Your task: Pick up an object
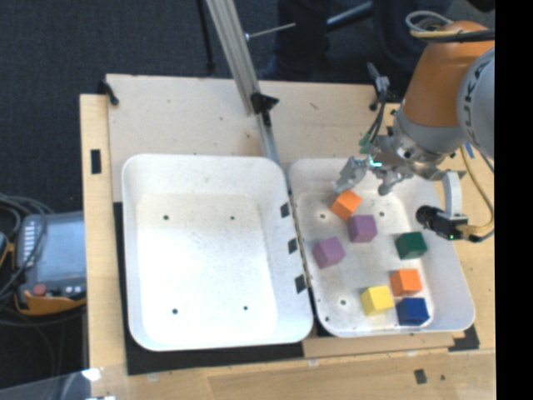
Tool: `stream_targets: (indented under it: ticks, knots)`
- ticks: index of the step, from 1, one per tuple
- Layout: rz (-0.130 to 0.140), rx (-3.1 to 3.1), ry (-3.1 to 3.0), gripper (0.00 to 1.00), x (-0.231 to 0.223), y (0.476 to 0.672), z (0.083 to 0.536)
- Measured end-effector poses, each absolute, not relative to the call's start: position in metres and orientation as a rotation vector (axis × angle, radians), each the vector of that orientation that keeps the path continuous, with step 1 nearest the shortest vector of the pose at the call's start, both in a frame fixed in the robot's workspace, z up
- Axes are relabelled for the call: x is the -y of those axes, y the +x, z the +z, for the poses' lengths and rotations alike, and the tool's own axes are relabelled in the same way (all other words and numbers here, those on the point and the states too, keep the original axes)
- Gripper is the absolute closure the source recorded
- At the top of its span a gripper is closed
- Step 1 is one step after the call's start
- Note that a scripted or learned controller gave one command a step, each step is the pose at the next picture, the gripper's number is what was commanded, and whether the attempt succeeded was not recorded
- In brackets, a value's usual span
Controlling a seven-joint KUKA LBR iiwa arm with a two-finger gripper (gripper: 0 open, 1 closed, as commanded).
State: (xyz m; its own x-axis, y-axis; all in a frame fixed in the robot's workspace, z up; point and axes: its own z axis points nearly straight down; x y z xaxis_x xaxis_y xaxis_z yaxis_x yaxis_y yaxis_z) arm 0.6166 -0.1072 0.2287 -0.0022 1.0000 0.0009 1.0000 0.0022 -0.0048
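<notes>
Gripper [370, 173] is parked over the top of the right-hand shallow white plastic bin [462, 294], two fingers spread apart with nothing between them, so open and empty. Closest candidate is the small orange cube [346, 202], sitting just below the fingers at about 7 o'clock from them, near the bin's 11 o'clock corner. Looks to me like the approach step: lined up roughly, not down on anything yet. Next move probably needs a small shift toward 7 o'clock, then a straight drop so the fingers straddle the cube. About its long axis, it's a cube, so there isn't really one; it sits rotated, with one corner pointing roughly to 12 o'clock, so the fingers would want to turn to meet flat faces. Watch out for the purple cube [361, 227] just beside it at 5 o'clock, pretty tight there. Other blocks are well apart toward the bin's 5 o'clock end. Left white bin [141, 182] isn't involved.
</notes>
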Motion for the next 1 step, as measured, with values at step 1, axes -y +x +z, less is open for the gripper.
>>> stream_targets:
  ticks: [1]
  knots:
    - [-0.002, 2.223, -2.22, 0.0, 0.1072, 0.6176, 0.2317]
